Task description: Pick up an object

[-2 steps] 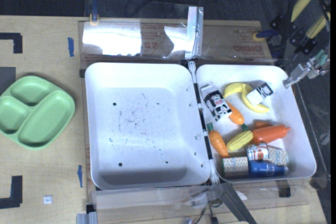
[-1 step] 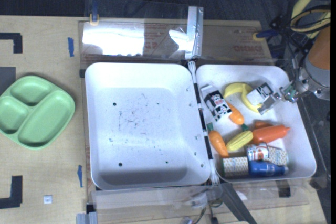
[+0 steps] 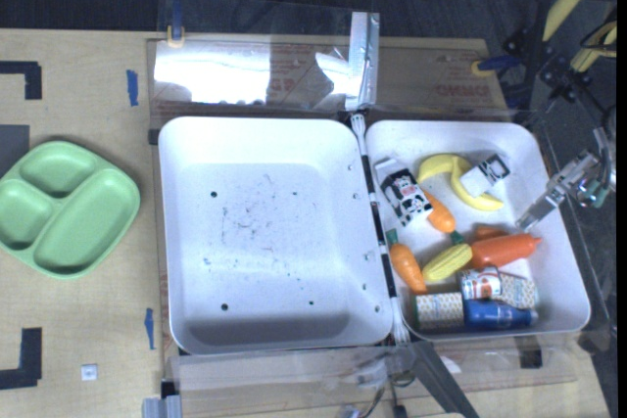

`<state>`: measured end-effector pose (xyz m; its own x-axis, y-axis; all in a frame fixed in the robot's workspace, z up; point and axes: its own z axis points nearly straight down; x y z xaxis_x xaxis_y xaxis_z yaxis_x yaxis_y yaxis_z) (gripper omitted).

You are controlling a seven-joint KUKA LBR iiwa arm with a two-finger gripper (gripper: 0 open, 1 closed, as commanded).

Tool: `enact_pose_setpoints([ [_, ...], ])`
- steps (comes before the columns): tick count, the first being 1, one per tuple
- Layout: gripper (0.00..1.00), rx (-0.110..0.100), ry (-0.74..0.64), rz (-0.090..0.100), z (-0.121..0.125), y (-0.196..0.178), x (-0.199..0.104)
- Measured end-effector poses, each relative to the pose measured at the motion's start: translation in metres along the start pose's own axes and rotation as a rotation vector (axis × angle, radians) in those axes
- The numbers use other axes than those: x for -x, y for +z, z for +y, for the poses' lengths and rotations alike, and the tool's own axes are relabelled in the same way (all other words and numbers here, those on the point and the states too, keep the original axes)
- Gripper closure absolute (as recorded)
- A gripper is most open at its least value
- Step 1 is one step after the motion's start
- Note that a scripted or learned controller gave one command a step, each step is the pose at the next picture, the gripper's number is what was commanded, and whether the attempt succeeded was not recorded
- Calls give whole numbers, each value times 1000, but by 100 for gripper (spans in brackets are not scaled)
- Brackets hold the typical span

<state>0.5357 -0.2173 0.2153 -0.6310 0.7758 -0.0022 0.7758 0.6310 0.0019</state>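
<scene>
objects for picking sit in right bin, none in gripper

objects lie crowded in the right bin. a yellow banana rests toward the far side, with a small white box touching it. a black-and-white carton lies near the inner wall. a small carrot sits just beside the carton. a large orange carrot lies mid-bin, beside a yellow corn cob. another orange carrot lies at the inner wall. a red-and-white can, a blue item and a patterned cylinder line the near wall. the gripper hangs over the bin's right side, near the large carrot's tip; i cannot tell how its fingers stand, and nothing shows between them. the left bin adjoins. a green divided plate sits well apart on the bench.
</scene>
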Motion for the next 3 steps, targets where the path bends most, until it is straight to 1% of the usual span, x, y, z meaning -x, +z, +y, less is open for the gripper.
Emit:
enact_pose_setpoints([
  [1, 0, 1, -348, 0, 56, 99, 18],
  [2, 0, 2, -679, 0, 92, 129, -13],
  [3, 100, 8, -675, -9, 94, 116, -11],
])
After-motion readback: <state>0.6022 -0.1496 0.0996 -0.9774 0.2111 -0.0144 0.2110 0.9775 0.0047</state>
